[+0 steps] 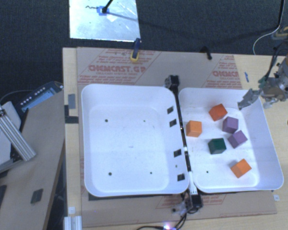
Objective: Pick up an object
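Two white bins [129, 92] sit side by side on a cardboard sheet [115, 66] over the bench, dark floor beyond. Six blocks [217, 145] (orange, purple, green) lie in the right bin. At its far right rim hangs the gripper [247, 99], arm cut off; its grasp state can't be told.

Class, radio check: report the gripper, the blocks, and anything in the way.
Gripper above right bin's far edge, holding nothing seen. Six blocks loose in bin; nearest, an orange block. Nothing between them.
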You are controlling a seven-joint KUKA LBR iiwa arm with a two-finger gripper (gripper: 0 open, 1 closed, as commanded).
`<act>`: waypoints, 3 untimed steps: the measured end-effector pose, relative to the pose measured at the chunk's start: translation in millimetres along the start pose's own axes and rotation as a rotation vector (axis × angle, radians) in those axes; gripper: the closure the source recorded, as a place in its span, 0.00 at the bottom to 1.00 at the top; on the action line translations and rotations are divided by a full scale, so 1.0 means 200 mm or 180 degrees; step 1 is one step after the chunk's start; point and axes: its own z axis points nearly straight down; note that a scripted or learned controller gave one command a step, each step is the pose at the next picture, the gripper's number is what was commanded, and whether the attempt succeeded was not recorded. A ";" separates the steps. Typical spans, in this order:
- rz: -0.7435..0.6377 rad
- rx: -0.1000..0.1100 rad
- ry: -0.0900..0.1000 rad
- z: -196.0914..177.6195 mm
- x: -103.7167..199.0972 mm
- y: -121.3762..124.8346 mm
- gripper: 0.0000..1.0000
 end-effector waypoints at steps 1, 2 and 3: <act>-0.0004 -0.0008 0.0003 0.56 0.36 -0.21 0.00; 0.0014 0.0006 -0.0003 0.62 0.44 -0.11 0.00; 0.0012 0.0016 0.0004 0.70 0.38 -0.31 0.00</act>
